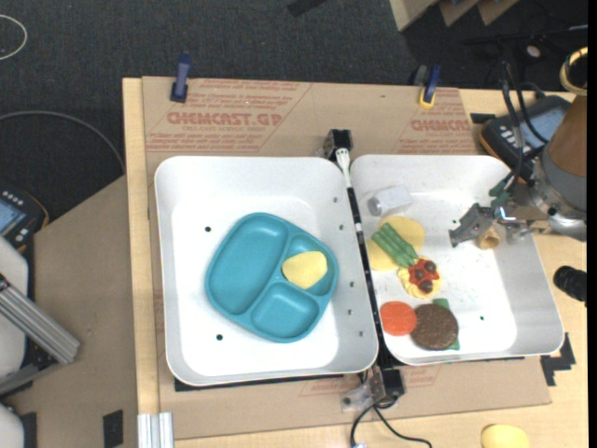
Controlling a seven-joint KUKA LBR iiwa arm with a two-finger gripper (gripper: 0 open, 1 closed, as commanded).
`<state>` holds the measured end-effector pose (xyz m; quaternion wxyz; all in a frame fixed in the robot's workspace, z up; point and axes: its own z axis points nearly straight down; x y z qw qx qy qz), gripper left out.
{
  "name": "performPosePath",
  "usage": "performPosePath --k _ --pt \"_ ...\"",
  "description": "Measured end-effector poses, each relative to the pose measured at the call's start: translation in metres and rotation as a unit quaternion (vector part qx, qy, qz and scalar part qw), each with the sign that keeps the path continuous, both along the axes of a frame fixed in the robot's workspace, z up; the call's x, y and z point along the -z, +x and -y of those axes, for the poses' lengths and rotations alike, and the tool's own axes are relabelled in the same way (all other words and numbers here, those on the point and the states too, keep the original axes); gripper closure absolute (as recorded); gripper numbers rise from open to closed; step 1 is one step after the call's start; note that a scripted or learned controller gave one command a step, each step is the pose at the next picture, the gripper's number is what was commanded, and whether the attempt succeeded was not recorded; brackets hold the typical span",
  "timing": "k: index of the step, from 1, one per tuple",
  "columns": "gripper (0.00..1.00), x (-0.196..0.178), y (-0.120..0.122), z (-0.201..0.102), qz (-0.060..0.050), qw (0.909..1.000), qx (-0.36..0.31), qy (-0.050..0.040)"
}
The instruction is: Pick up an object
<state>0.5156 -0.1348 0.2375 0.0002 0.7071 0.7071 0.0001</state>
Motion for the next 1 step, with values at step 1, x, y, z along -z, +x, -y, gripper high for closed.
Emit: performPosePath --k 1 --pt "0.0 0.01 -0.0003 -0.0821 -0.002 1.0 -0.004 0.0021"
